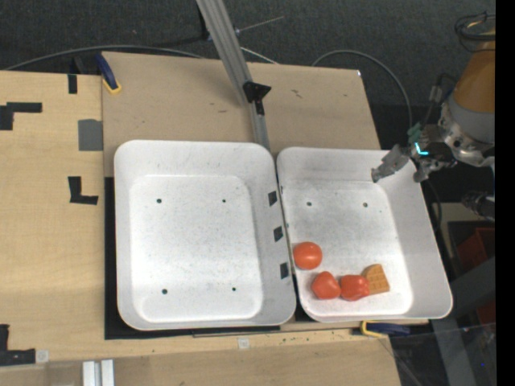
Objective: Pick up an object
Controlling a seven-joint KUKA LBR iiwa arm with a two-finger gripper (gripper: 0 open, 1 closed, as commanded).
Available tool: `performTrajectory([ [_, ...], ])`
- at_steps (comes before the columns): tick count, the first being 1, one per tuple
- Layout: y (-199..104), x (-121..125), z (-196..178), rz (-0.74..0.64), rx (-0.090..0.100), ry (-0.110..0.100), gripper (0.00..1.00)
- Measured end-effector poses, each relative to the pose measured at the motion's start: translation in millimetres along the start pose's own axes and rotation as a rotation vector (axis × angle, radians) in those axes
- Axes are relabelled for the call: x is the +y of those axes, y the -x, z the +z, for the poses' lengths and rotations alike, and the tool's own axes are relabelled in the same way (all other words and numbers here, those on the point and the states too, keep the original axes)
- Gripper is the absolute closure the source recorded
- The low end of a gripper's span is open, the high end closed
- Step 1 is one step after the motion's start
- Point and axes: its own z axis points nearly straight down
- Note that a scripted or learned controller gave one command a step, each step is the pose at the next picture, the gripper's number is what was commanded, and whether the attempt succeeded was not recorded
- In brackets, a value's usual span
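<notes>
In the right bin (418, 240), near its front edge, lie an orange-red ball (306, 255), a red lump (325, 285), a second red piece (353, 287) and a tan waffle-like block (376, 278). The two red pieces touch, and the tan block leans against the second one. My gripper (392, 164) hangs over the far right corner of that bin, well away from these objects, with nothing seen in it.
The left bin (129, 240) sits beside the right one on the wooden bench. A grey metal bar (228, 47) slants down to the gap between the bins. A blue-and-yellow clamp (108, 72) lies at the bench's far left.
</notes>
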Motion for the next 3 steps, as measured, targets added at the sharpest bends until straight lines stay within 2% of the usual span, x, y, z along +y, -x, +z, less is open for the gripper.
performTrajectory([
  [1, 0, 1, -3, -0.001, -0.002, 0.005, 0.0],
  [3, 1, -13, 115, 0.0, -0.001, -0.001, 0.0],
])
